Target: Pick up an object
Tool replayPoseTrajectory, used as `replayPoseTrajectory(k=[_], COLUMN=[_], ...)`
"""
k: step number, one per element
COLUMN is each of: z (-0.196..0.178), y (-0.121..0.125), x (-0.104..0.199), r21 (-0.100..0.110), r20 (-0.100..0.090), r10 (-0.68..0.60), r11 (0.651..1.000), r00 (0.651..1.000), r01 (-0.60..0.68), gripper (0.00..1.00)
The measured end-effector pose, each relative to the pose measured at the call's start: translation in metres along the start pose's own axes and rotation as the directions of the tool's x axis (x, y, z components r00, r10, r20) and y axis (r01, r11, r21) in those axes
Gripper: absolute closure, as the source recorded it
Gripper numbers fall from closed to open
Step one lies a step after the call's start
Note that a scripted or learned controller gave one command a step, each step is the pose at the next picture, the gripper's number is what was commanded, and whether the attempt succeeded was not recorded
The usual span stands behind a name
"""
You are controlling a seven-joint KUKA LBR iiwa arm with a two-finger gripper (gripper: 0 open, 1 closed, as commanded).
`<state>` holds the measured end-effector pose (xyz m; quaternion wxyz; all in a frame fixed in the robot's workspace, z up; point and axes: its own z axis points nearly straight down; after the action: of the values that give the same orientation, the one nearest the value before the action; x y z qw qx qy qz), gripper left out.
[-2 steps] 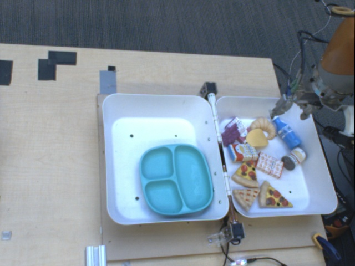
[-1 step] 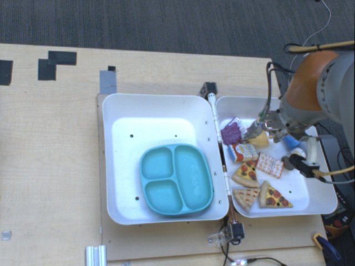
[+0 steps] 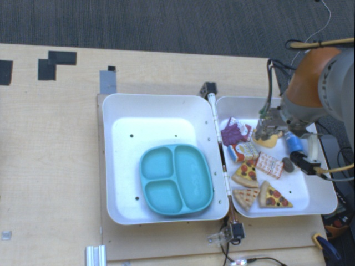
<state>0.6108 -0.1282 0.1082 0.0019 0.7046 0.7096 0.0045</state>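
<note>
My gripper (image 3: 265, 129) is down in the right bin (image 3: 319, 203), near its back. It sits right over a yellow object (image 3: 269, 142), part of which pokes out below it. Whether that object is held I cannot tell. A purple grape-like toy (image 3: 234, 132) lies just left of the gripper. A blue cylinder (image 3: 294, 143) lies just to its right. A pink speckled square (image 3: 270, 164) rests in front of it.
Three pizza-slice toys (image 3: 246, 174) (image 3: 274, 197) (image 3: 244, 197) lie at the front of the right bin. A small dark object (image 3: 288, 164) is beside the pink square. A teal divided plate (image 3: 176, 179) fills the front of the left bin (image 3: 127, 115).
</note>
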Motion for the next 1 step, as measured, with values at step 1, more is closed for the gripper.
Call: replayPoseTrajectory(k=[1], z=[0.0001], y=[-0.0001], x=[0.0], r21=[0.0], r20=[0.0], r10=[0.0], r11=[1.0], r00=[1.0], r01=[0.0], gripper=[0.0])
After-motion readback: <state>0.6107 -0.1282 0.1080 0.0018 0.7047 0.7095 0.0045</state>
